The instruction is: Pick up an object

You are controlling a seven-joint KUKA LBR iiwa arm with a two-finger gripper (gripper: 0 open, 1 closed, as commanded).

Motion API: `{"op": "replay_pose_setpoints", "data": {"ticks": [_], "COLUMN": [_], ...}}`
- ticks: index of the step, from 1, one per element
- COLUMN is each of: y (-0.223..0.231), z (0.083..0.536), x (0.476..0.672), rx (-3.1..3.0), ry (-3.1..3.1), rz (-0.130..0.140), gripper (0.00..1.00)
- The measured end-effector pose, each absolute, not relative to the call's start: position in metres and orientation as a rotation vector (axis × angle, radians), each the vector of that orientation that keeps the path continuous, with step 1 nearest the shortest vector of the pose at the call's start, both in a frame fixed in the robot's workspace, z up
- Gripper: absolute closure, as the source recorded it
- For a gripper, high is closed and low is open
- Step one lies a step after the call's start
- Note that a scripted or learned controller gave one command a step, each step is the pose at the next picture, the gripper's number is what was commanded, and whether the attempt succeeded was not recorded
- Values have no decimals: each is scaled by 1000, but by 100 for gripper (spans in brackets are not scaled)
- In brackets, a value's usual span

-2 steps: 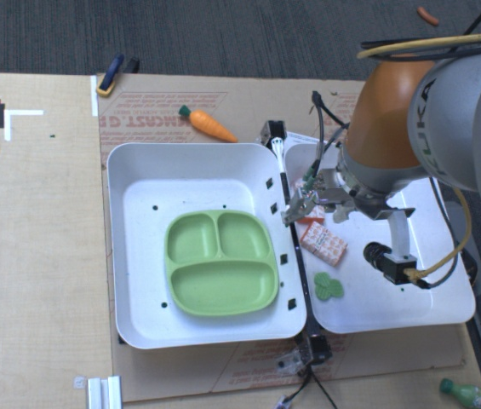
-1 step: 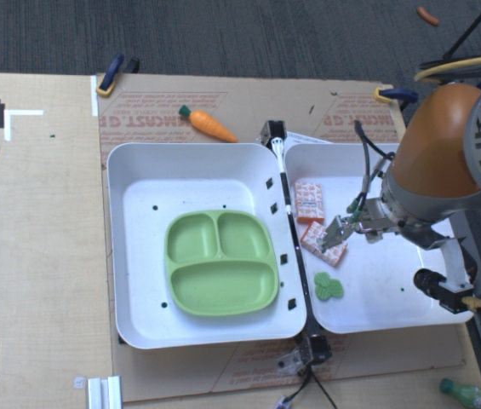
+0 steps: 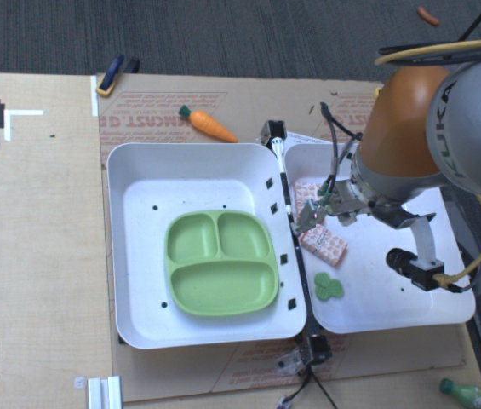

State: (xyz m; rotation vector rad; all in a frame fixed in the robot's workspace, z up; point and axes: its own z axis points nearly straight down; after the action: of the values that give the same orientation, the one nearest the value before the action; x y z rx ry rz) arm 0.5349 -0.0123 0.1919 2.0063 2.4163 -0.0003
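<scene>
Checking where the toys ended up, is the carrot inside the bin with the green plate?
No, the carrot lies on cardboard behind that bin.

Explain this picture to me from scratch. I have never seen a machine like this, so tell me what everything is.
The single picture is taken from a fixed camera above a bench, looking down at a slant. The big grey arm with an orange band is a robot arm reaching in from the right. Its hand hangs low over the right shallow white bin, right by a red-and-white patterned box; whether it grips anything cannot be told. A small green leafy toy lies there too. The left white bin holds a light green divided plastic plate. An orange toy carrot lies on the brown cardboard behind the bins.
</scene>
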Motion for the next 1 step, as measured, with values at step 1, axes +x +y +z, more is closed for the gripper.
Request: {"op": "replay_pose_setpoints", "data": {"ticks": [1], "y": [-21], "z": [192], "x": [490], "rx": [1893], "ry": [2508], "rz": [-1], "gripper": [0]}}
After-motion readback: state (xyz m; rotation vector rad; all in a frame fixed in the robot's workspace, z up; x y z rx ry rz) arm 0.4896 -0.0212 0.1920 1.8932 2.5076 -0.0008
